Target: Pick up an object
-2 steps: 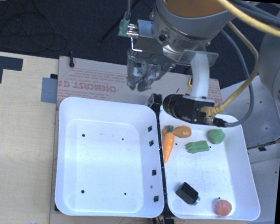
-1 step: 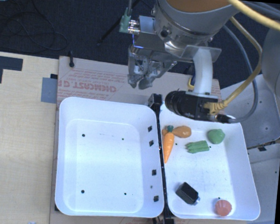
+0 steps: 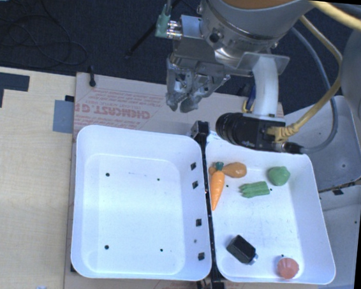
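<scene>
Claw (image 3: 186, 103): hangs above the far edge of the desk, over the cardboard sheet just beyond the far rim of the left bin, near the seam between the bins. Whether it is spread or pressed together cannot be told; nothing shows between its tips.
Arm (image 3: 245, 19): grey, with an orange band at the top of the view, reaching in from the right above the claw.
Pink round object (image 3: 287, 268): right bin, near right corner, close to the near rim.
Black block (image 3: 242, 250): right bin, near part, left of the pink round object and apart from it, lying tilted.
Carrot (image 3: 215, 188): right bin, far left part, just beside the dividing rim, lying with its green top toward the far edge and its point toward the near edge.
Green oblong piece (image 3: 254, 190): right bin, far middle, right of the carrot, lying flat.
Orange rounded piece (image 3: 234, 170): right bin, far left, touching or just beside the carrot's top.
Green round object (image 3: 278, 176): right bin, far right part, near the far rim.
Right bin (image 3: 317, 219): white, shallow, holds all six objects.
Left bin (image 3: 79, 194): white, shallow, side by side with the right bin.
Cardboard sheet (image 3: 120, 105): under both bins, printed lettering at the far edge.
Desk (image 3: 15, 187): pale wood, left of the bins.
</scene>
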Robot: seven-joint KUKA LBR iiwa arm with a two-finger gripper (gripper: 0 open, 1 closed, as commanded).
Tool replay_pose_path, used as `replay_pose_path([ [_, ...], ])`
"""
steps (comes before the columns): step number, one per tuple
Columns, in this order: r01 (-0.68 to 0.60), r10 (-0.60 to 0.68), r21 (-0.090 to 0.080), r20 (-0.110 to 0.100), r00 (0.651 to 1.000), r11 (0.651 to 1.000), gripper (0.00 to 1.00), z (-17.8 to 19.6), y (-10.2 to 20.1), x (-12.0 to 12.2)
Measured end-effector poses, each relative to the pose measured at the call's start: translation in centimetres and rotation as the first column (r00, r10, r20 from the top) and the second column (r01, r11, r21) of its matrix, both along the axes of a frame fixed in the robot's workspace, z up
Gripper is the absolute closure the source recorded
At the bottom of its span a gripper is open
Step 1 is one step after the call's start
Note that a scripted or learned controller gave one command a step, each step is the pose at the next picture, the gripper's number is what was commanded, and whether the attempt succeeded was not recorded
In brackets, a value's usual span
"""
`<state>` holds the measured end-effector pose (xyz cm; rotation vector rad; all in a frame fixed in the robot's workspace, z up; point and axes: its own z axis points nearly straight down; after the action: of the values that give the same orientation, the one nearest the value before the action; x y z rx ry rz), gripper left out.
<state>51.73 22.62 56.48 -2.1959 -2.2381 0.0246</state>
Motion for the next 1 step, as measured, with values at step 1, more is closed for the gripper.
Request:
replay_pose_path([
  [1, -0.005, 0.005, -0.002, -0.004, 1.0, 1.0, 1.0, 0.89, 0.1, 0.0],
])
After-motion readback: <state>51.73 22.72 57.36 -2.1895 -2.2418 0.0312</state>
